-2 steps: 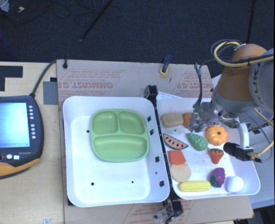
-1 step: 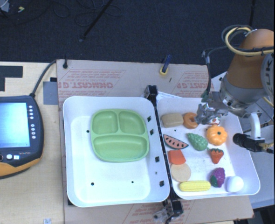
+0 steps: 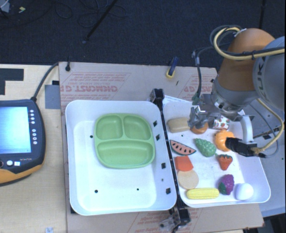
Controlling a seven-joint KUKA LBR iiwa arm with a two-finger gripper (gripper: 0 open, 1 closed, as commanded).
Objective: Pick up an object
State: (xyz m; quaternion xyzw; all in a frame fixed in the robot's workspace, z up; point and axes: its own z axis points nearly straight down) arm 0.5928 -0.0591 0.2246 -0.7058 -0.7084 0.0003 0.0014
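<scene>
Nearest the front edge of the right bin [image 3: 264, 191] lie a corn cob [image 3: 202, 193], purple grapes [image 3: 226, 184] and a white egg [image 3: 244, 191], strung along the rim. Behind them a tan disc [image 3: 187, 179] touches an orange-red wedge [image 3: 183, 163], with a strawberry [image 3: 225, 161] off to the right. Next row back: a melon slice [image 3: 182, 148] against the divider, a green vegetable [image 3: 205, 147], an orange [image 3: 222, 140] with a black cable or fitting just beside it. Farther still, a bread roll [image 3: 178, 124] and, next to it, a small orange piece [image 3: 198, 128]. The toys are scattered loosely with gaps between most, likely so a descent can close on one alone. The left bin [image 3: 80, 178] holds only a green tray [image 3: 124, 141], lying flat near its middle, probably a drop spot. The jaws [image 3: 198, 116] hang over the far part of the right bin, directly above the orange piece and close beside the roll; I judge that piece the likely target. Whether the jaws are parted or closed I cannot tell, the wrist body hides them, and nothing is visibly gripped. The crowding by the roll could spoil a clean grip. Left on the surface [image 3: 51, 212] sits a pendant [image 3: 12, 140], screen lit. At the back the arm [image 3: 249, 67] leans in from the right.
</scene>
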